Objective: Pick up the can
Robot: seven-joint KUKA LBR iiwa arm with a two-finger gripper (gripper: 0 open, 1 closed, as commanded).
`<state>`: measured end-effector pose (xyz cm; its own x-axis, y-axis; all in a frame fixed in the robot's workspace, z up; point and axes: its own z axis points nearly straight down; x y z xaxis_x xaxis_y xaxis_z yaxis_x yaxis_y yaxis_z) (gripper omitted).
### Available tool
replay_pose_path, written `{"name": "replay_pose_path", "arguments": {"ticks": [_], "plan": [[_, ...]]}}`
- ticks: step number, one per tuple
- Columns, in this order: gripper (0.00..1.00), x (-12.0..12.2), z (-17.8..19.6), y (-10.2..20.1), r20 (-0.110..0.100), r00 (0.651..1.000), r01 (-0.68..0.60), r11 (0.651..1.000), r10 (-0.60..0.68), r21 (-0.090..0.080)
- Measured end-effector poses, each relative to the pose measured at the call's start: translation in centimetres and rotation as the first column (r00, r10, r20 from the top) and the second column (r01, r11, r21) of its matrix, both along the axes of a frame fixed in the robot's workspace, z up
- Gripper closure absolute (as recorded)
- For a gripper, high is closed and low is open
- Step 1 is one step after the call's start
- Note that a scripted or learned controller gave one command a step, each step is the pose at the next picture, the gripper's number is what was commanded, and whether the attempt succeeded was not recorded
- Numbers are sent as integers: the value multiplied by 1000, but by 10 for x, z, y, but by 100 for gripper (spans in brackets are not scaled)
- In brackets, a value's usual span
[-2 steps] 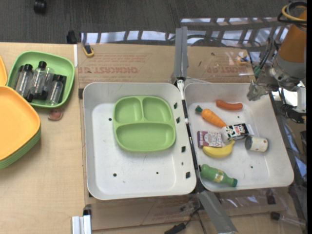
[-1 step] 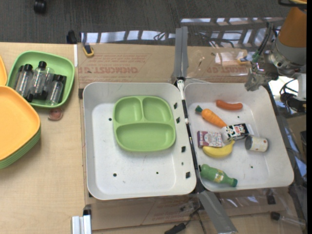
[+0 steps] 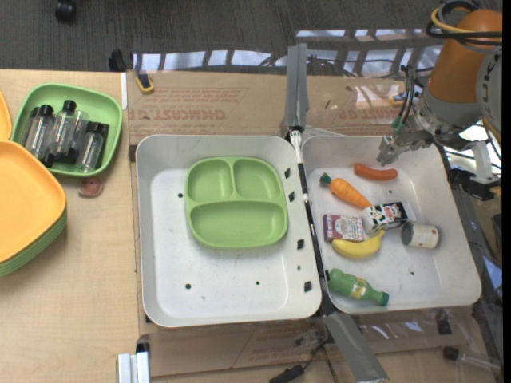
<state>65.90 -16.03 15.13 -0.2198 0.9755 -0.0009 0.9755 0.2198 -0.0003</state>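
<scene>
**Can lies untouched while the gripper hovers at the far edge**

In the left bin (image 3: pixel 160 238) sits a green divided plate (image 3: pixel 236 200). The right bin (image 3: pixel 459 286) holds a carrot (image 3: pixel 350 191), a banana (image 3: pixel 358 246), a green bottle (image 3: pixel 358 287) and the can (image 3: pixel 420 235). The can lies tipped on its side near the bin's right wall, long axis running left to right, one end facing left. The gripper (image 3: pixel 388 154) hangs above the far edge, well apart from the can; whether it is open cannot be told.

the can (image 3: pixel 420 235) lies with bare bin floor right and below; a milk carton (image 3: pixel 387 214) and banana (image 3: pixel 358 246) crowd its left.
</scene>
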Motion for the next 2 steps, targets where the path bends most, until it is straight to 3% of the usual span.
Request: {"name": "replay_pose_path", "arguments": {"ticks": [1,2], "plan": [[100,0,80,26,1,1000,-27,1000,27,0],[100,0,44,-51,1,982,-189,982,189,-1]]}}
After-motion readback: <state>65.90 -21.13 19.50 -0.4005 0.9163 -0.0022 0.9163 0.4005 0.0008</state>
